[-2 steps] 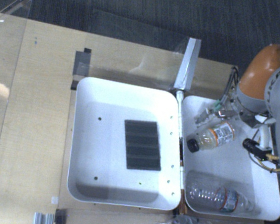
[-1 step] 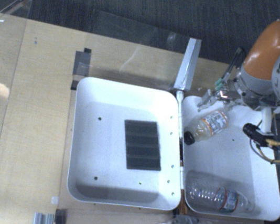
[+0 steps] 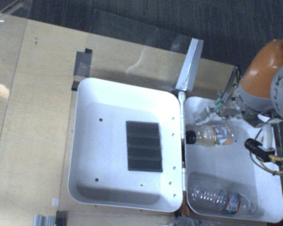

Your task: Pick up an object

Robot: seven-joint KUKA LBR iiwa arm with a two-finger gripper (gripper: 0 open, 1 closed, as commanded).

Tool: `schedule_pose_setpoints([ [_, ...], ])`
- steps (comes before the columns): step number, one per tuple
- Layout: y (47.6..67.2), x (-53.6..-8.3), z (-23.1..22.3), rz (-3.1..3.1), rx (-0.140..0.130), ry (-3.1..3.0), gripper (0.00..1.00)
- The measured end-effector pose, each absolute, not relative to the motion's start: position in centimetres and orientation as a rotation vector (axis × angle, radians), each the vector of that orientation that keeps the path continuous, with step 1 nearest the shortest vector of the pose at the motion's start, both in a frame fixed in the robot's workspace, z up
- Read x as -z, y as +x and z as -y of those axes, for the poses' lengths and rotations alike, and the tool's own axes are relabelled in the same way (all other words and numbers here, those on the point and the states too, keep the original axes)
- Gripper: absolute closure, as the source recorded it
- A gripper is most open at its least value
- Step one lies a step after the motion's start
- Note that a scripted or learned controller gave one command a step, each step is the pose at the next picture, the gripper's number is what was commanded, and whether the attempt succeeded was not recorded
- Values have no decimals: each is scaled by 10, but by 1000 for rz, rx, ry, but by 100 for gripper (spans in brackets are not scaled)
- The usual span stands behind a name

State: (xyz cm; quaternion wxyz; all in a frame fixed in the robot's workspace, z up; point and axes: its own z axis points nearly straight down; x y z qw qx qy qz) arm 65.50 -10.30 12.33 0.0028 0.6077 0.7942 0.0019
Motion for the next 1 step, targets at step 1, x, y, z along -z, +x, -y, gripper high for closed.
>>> schedule_pose_setpoints([
  [1,618,-88,158,-2530,-7,1847,0],
])
